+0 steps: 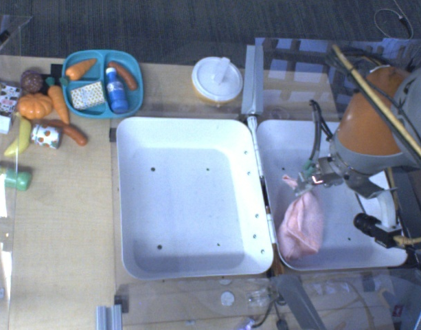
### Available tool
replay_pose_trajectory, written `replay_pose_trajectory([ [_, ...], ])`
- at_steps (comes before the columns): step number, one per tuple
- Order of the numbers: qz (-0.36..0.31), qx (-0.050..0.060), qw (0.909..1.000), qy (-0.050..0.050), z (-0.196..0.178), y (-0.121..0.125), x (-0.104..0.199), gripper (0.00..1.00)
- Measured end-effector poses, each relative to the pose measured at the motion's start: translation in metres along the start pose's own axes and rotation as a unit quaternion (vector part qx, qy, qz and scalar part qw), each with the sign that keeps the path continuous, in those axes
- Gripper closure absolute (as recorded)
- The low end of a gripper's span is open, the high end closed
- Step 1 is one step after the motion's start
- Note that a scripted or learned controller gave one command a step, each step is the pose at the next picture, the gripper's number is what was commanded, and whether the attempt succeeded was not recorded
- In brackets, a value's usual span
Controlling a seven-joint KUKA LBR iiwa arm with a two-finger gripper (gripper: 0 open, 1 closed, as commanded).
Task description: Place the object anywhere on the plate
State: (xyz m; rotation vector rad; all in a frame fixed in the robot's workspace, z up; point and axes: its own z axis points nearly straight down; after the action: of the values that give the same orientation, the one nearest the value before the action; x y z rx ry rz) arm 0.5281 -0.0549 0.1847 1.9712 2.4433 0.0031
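The pincer (pixel 308 181) pinched the pink cloth (pixel 301 224) by its top corner, a thin hold that could slip in transit.

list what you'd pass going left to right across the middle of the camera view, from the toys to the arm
green toy → small printed can → left white bin → pink cloth in the right white bin → pincer → grey arm with orange band
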Motion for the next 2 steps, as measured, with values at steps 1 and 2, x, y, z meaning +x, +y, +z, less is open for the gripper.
replay_pose_trajectory([
  [1, -0.003, 0.000, 1.0000, 0.000, -0.040, 0.002, 0.001, 1.00],
  [2, -0.203, 0.000, 0.9792, 0.000, -0.033, 0.016, 0.054, 1.00],
])
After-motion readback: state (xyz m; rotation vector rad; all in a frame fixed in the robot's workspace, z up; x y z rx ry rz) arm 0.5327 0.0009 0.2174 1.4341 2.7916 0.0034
